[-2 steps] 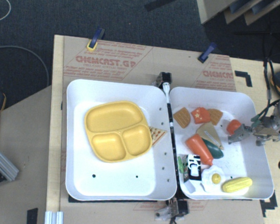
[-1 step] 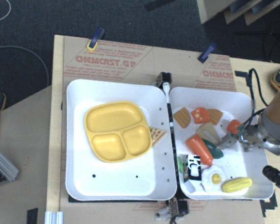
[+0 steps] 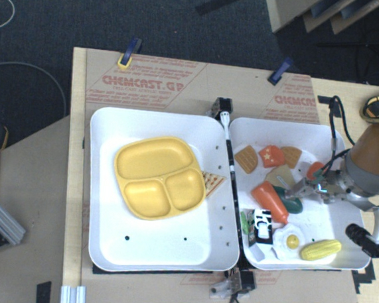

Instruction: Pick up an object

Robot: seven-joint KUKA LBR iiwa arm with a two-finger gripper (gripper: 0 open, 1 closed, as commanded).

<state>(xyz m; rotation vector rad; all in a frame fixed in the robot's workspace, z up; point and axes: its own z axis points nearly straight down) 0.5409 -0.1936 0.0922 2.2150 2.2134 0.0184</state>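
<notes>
- White right bin [image 3: 342, 225] crowds the pincer [image 3: 304, 187]; I cannot tell how it is set.
- Toy food lies touching beneath it: carrot [image 3: 269, 200] just left, corn [image 3: 320, 249] nearer the camera. A neighbour may get nudged, or two caught.
- Cardboard bench [image 3: 182, 87]; dark carpet [image 3: 89, 11] beyond.

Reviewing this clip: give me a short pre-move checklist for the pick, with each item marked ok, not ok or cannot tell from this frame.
1. Pincer is over the right bin, among the toy foods: ok.
2. Fingers open or shut: cannot tell.
3. Object held between the fingers: cannot tell.
4. A target lies close by: ok, the orange carrot and a dark green piece sit just below the tip.
5. Other items lie apart from the arm: ok, the corn cob and fried egg are near the front wall.
6. Yellow divided plate in the left bin, away from the arm: ok.
</notes>
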